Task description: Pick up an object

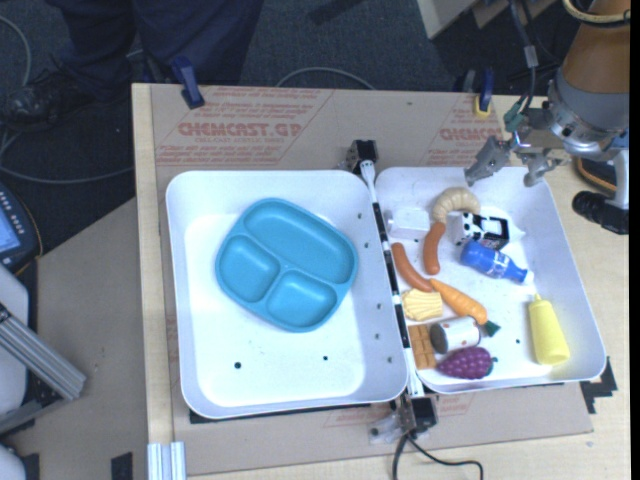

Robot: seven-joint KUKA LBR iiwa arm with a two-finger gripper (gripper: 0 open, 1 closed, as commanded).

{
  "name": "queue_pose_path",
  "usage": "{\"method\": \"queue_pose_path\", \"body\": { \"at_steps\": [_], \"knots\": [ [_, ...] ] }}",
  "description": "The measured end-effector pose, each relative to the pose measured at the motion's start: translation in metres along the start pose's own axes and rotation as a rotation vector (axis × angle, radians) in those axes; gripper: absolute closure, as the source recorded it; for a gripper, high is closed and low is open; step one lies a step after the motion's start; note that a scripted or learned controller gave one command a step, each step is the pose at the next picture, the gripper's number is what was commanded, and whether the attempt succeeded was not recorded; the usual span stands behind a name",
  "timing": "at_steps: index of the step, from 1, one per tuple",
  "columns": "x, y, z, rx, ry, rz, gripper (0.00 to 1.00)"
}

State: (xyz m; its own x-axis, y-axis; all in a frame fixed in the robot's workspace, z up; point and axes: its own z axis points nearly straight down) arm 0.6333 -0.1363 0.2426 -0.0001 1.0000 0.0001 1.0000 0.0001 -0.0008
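My gripper [512, 166] hangs open above the far edge of the right bin [570, 268], its two grey fingers spread with nothing between them. Just below and left of it lies a tan croissant [455, 201]. Nearby in the same bin are a black-and-white cow toy [486, 230], a blue bottle [492, 262], two sausages [433, 247], a carrot [462, 302], a yellow mustard bottle [547, 330] and purple grapes [466, 362].
The left bin [200, 348] holds a blue divided plate [287, 263]. A waffle piece [421, 346] and a yellow corn-like piece [422, 306] sit by the right bin's left wall. Cardboard lies under both bins.
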Motion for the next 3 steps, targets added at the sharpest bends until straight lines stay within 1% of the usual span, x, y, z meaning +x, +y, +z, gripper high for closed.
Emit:
{"method": "queue_pose_path", "body": {
  "at_steps": [1, 2, 3],
  "knots": [
    [0.004, 0.029, 0.168, 0.008, 0.002, -0.002, 0.0],
    [0.003, 0.032, 0.147, -0.005, -0.001, -0.002, 1.0],
    [-0.004, -0.037, 0.097, 0.004, 0.001, 0.003, 1.0]
  ]
}}
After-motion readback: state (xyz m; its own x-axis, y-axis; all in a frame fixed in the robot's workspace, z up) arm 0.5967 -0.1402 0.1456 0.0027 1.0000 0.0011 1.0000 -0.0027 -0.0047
